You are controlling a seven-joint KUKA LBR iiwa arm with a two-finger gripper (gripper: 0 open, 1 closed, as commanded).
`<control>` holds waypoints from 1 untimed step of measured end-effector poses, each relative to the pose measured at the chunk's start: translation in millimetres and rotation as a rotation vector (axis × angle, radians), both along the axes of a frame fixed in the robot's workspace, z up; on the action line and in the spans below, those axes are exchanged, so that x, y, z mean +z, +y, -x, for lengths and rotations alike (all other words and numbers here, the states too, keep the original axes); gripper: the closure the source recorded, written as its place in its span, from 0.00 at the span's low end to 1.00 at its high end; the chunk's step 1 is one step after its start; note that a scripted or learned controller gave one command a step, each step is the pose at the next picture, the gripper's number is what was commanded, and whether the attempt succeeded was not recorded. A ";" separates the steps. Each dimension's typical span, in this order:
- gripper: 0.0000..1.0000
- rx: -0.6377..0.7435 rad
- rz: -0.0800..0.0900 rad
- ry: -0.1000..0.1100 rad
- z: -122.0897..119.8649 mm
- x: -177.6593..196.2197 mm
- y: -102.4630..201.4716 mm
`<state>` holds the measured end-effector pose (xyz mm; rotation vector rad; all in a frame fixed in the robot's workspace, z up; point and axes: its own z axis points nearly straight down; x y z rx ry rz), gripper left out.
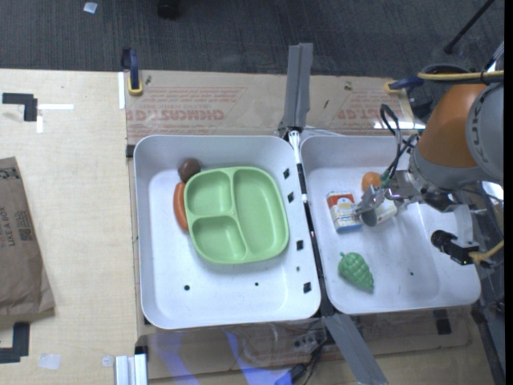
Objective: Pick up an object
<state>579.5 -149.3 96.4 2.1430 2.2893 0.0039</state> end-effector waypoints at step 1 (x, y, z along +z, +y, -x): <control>1.00 0.000 0.001 -0.001 -0.3 8.9 -0.8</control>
